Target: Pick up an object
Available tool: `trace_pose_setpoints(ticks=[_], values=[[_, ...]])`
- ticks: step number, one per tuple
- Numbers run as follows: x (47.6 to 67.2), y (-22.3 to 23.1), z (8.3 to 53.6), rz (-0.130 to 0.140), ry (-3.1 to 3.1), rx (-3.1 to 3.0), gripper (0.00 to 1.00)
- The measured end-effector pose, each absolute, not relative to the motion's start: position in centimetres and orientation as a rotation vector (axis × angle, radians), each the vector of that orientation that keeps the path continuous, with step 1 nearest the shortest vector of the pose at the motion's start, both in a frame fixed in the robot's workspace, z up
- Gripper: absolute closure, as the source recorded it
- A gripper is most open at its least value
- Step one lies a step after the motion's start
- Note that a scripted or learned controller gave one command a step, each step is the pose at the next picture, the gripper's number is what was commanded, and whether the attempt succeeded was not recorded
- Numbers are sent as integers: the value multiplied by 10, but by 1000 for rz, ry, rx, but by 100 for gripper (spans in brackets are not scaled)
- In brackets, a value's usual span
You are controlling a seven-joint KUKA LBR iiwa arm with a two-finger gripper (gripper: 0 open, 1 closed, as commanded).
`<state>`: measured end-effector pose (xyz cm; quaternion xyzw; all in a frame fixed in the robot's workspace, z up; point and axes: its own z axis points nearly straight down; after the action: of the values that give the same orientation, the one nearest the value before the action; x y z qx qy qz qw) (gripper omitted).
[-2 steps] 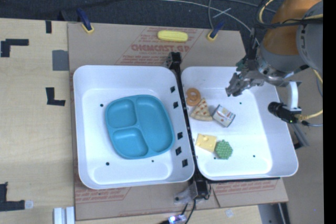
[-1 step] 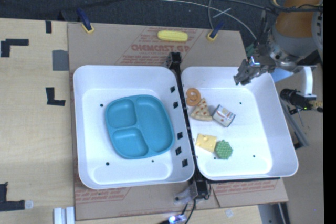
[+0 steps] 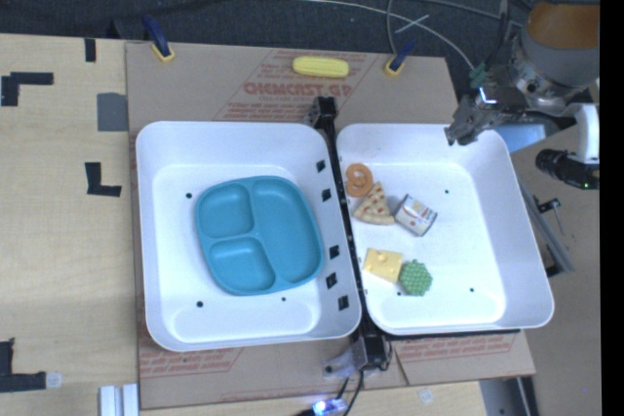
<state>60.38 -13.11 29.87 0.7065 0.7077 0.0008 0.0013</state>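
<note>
The right bin (image 3: pixel 507 239) holds several small items: an orange ring (image 3: pixel 359 177), a tan wedge-shaped piece (image 3: pixel 372 207), a small silver can (image 3: pixel 414 215) on its side, a yellow cheese block (image 3: pixel 382 264) and a green broccoli piece (image 3: pixel 415 278). My gripper (image 3: pixel 470 125) hangs over the bin's far right corner, well apart from all of them. Nothing shows between its dark fingers.
A blue divided plate (image 3: pixel 258 234) lies in the left bin (image 3: pixel 166 161). A yellow banana-like piece (image 3: pixel 320 66) rests on the cardboard behind the bins, between two clamps. Cables run across the dark backdrop at the top.
</note>
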Motion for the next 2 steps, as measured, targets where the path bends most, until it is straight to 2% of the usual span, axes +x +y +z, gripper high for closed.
trace_pose_setpoints(ticks=[1,2], values=[[589,-82,278,-3,2228,2219,100],[577,-29,278,-2,2227,2219,100]])
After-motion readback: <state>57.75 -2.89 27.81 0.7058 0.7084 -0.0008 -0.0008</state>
